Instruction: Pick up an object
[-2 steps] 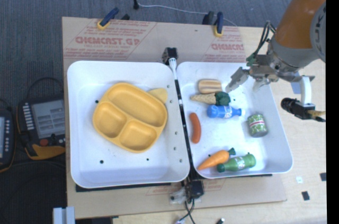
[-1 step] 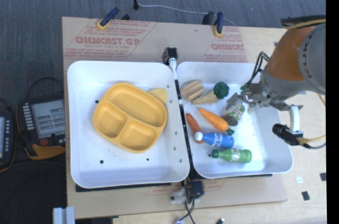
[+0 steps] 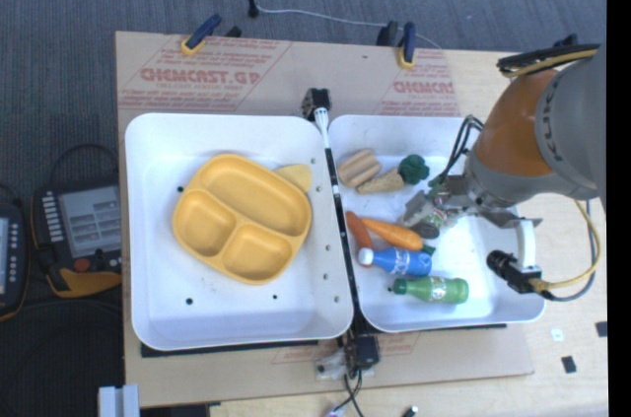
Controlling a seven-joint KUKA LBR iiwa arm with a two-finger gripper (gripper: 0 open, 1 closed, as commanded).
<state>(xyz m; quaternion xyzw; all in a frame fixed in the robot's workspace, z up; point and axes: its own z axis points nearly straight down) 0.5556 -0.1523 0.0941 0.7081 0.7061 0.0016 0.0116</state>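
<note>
Cardboard (image 3: 158, 90) under the bins reads "CHEMCAST GP" in red, repeated partly at the right. Left bin (image 3: 158, 307) holds a yellow tray (image 3: 242, 216). Right bin (image 3: 513, 312) holds bread rolls (image 3: 358, 167), broccoli (image 3: 413, 168), a carrot (image 3: 389, 232), a blue bottle (image 3: 397, 260) and a green bottle (image 3: 432, 288). Gripper (image 3: 430, 209) sits low just above the carrot's right end; whether it grips anything cannot be told.

A brown board-topped bench (image 3: 158, 90) carries two white bins. The left bin (image 3: 148, 208) and right bin (image 3: 513, 307) sit touching, side by side. Two clamps (image 3: 201, 34) grip the bench's far edge beyond the bins.
</note>
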